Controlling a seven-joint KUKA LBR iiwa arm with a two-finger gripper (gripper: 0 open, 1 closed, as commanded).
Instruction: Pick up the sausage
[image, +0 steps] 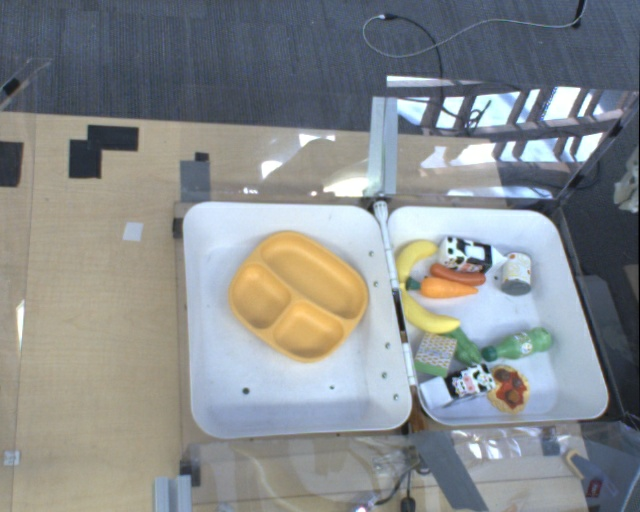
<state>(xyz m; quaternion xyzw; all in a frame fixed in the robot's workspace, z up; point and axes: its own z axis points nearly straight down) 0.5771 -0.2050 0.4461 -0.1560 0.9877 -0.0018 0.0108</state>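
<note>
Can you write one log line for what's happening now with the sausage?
task: pick up sausage | sausage: right bin, on carrot, by banana | plate: left bin | status: not picked

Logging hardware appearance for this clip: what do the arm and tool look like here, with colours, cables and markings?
Arm colours and tool markings can't be judged from this frame. The describable hardware is the rig: a thin dark cable looping over grey carpet beyond the bench, a grey metal post standing behind the seam between the two white bins, and black square markings on the benchtop.
</note>
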